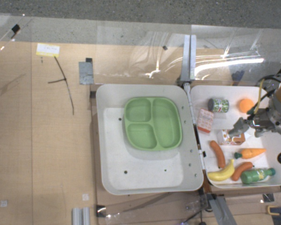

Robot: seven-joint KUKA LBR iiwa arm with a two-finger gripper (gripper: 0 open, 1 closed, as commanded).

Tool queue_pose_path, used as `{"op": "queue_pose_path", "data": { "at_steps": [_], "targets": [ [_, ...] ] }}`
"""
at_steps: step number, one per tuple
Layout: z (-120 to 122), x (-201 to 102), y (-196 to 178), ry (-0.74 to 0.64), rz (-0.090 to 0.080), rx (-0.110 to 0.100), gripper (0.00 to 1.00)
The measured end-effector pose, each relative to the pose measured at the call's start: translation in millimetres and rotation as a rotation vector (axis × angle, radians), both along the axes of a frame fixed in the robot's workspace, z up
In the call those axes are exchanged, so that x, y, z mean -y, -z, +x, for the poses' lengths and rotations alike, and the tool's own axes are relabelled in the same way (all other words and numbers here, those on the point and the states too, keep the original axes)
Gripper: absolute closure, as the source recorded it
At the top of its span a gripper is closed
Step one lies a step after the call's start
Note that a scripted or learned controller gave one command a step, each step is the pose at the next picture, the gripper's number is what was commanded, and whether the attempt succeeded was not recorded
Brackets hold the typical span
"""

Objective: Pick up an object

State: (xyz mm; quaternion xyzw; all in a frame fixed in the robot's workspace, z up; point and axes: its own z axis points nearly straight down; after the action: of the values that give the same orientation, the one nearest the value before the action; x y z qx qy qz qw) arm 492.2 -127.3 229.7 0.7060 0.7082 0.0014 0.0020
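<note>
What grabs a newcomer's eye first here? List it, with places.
The pale green three-compartment plastic plate sits alone in the middle of the left white bin. The right white bin holds a bright cluster: yellow toy banana, orange toy carrot, small orange ball. The end effector hangs over that cluster.

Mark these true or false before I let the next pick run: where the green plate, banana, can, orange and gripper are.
1. The green divided plate lies in the left bin. True.
2. The banana is on the plate. False: it lies in the right bin, beside a sausage.
3. The small can stands upright. False: it lies on its side.
4. The gripper is over the right bin. True.
5. The orange sits near that bin's far edge. True.
</note>
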Motion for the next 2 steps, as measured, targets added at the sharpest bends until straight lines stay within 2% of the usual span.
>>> {"op": "queue_pose_path", "data": {
  "at_steps": [1, 2],
  "targets": [
    [20.6, -7.0, 116.2, -0.005, -0.009, 0.027, 0.0],
    [-19.9, -19.8, 139.0, -0.01, 0.0, -0.002, 0.0]
  ]
}}
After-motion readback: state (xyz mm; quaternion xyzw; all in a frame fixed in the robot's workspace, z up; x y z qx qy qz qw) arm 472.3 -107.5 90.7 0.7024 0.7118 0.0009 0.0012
